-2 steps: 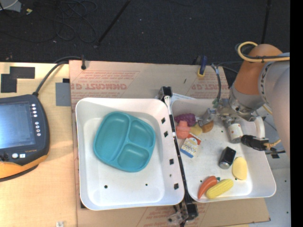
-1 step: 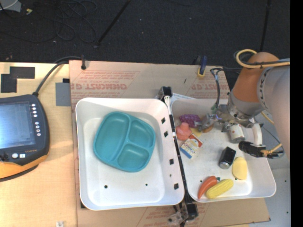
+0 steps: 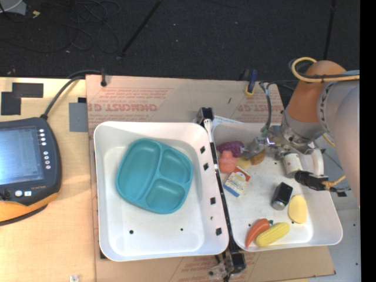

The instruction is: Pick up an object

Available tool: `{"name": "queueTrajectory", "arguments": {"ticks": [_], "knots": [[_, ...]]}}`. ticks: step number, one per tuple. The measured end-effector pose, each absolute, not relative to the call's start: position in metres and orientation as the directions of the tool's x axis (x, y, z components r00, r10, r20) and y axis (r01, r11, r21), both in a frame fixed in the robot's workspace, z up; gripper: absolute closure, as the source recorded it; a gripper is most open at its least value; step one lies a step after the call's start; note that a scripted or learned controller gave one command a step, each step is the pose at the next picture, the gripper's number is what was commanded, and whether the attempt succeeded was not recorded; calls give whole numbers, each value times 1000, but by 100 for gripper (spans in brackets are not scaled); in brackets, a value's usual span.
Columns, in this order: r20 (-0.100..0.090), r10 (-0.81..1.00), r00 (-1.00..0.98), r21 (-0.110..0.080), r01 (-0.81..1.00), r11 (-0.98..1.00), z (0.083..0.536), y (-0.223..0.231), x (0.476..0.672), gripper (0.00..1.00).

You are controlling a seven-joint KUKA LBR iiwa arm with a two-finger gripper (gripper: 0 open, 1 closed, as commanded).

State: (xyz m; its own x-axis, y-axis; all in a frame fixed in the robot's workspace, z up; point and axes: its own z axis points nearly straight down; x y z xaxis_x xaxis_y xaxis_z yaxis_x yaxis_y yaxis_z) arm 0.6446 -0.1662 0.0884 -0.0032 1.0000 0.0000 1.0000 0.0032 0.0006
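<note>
A toy corn cob (image 3: 274,234) and carrot (image 3: 257,230) are lying at the right bin's (image 3: 329,231) near edge. The gripper (image 3: 262,147) is reaching low toward that bin's far edge, partly blocking a purple object (image 3: 233,148); finger spread is too blurred to tell. A teal divided plate (image 3: 155,175) is sitting in the left bin (image 3: 111,222).
</note>
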Motion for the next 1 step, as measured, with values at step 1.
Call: {"name": "queueTrajectory", "arguments": {"ticks": [1], "knots": [[0,1000,3,-1,1000,-3,88,-145,608,0]]}}
